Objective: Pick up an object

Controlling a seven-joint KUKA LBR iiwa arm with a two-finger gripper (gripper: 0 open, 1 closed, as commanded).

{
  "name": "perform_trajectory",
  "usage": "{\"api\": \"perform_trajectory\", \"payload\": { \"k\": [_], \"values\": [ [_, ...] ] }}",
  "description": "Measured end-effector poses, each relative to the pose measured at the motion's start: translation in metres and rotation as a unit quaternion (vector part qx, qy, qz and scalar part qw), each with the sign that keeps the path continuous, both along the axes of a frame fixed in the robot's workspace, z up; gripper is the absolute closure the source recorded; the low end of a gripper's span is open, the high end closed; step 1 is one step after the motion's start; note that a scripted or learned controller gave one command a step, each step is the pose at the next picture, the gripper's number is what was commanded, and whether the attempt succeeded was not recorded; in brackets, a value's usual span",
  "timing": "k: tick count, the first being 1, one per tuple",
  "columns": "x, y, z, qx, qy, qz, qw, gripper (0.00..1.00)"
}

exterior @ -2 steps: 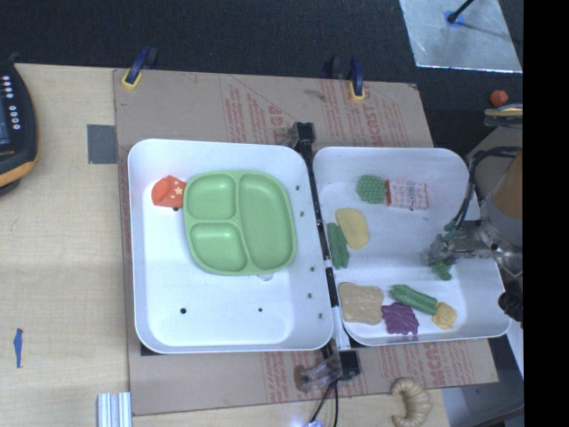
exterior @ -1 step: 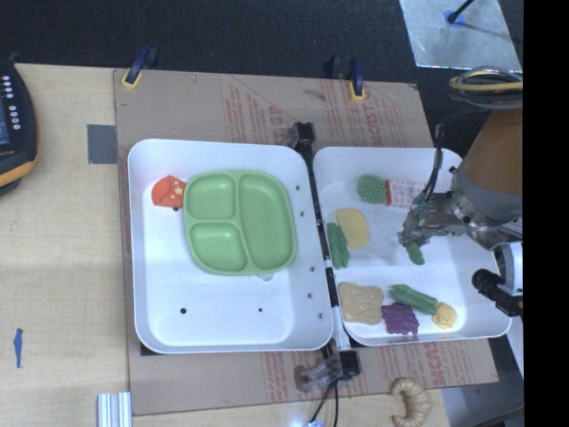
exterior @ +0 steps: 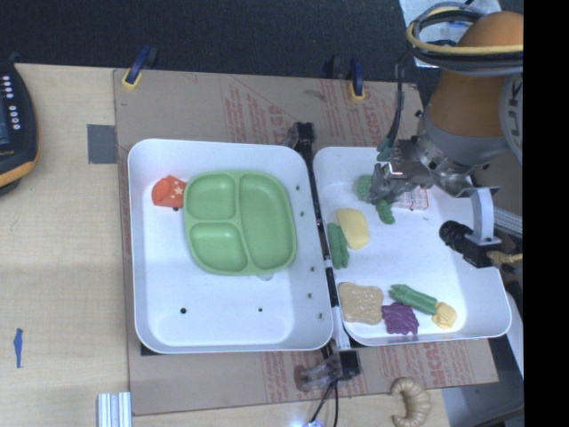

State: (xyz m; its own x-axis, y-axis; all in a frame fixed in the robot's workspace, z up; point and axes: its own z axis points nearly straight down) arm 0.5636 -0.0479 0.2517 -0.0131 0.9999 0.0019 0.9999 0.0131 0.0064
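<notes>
The gripper [exterior: 388, 188] was positioned low over the upper-left part of the right bin [exterior: 480, 327], directly above a green toy vegetable [exterior: 376, 197] lying on the bin floor; whether its pincer was released, clenched or grasping could not be determined, since the wrist body covered that area. The green toy vegetable protruded to the left of and below the gripper. Below it, a pale yellow toy piece [exterior: 354, 228] lay just beside a dark green pod [exterior: 338, 245] near the bin's left wall. Along the near edge of the same bin lay a toast slice [exterior: 361, 302], a purple toy piece [exterior: 399, 318] and a corn cob with green husk [exterior: 421, 302], grouped close together. The left bin [exterior: 169, 318] contained a green divided plate [exterior: 240, 221] and a red toy piece [exterior: 168, 191] touching the plate's left rim. Both bins rested on a cardboard sheet [exterior: 222, 105] on the bench.
</notes>
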Motion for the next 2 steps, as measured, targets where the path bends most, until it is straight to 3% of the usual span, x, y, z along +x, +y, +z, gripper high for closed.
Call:
{"api": "perform_trajectory", "payload": {
  "k": [1, 2],
  "values": [
    [-0.027, 0.062, 0.001, -0.0004, 0.007, -0.001, 1.0000, 1.00],
    [-0.003, 0.109, -0.010, -0.0016, 0.004, -0.002, 1.0000, 1.00]
  ]
}}
